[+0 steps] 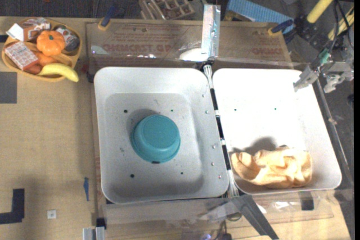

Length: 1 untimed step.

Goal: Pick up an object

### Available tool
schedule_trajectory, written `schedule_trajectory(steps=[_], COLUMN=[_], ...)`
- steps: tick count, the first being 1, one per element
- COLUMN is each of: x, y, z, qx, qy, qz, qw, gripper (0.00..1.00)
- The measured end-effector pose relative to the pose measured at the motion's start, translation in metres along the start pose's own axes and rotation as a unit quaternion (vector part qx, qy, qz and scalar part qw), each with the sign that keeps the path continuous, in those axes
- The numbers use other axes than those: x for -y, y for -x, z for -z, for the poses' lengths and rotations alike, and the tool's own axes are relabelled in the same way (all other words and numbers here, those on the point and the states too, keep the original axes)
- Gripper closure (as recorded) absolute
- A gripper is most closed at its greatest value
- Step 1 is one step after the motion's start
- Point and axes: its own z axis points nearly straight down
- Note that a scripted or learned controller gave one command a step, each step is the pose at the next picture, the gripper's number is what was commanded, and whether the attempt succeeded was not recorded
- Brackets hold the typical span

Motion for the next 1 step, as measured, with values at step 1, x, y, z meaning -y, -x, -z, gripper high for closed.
schedule_trajectory(steps=[1], x=[0.0594], y=[0.0059], z=[-0.0547], qx=[0.0], qy=[0.001], qz=[0.018], qw=[0.9998], gripper=[0.0])
